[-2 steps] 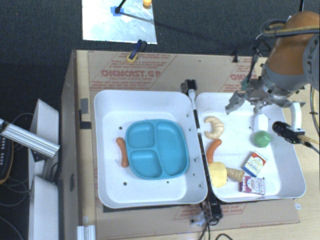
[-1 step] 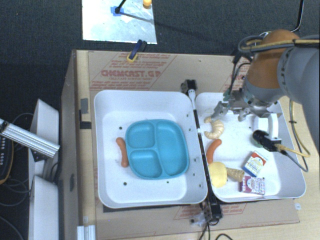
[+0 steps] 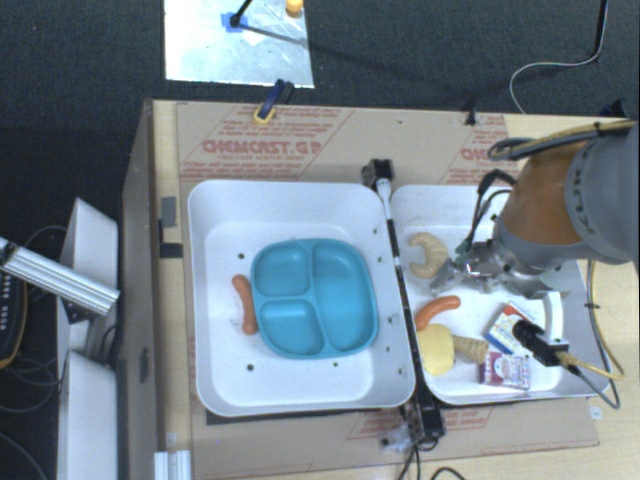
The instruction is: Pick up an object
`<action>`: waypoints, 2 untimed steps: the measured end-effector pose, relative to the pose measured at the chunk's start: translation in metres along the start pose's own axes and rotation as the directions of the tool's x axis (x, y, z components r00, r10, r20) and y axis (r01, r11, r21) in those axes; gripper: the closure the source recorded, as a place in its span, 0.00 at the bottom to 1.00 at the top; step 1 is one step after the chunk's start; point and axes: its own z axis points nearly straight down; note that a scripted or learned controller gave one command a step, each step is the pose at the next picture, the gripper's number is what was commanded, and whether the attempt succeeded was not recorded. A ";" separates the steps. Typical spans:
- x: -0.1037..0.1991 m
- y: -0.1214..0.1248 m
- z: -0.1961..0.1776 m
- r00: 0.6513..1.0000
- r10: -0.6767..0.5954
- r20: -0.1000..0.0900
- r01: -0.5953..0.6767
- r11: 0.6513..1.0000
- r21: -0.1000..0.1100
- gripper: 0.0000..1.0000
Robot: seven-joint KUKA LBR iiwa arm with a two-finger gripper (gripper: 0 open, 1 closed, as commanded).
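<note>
Over at right of frame, the hand [image 3: 478, 265] hangs low in the right bin [image 3: 455, 200] beside the croissant [image 3: 430, 252], probably lining up a grab, can't tell its opening.

**Bench on dark carpet**

A dark, speckled carpet floor [image 3: 450, 28] surrounds a bench topped with brown printed cardboard [image 3: 300, 138]. A shiny metal sheet [image 3: 215, 33] lies on the floor beyond the bench. A thin white cable [image 3: 560, 66] curls across the carpet at upper right. White panels and a metal rail [image 3: 60, 278] stand at left.
</note>
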 end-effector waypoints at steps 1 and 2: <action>0.028 -0.023 0.000 1.000 -0.002 -0.001 0.002 1.000 -0.001 0.00; 0.028 -0.022 -0.011 1.000 -0.002 0.000 0.002 1.000 -0.003 1.00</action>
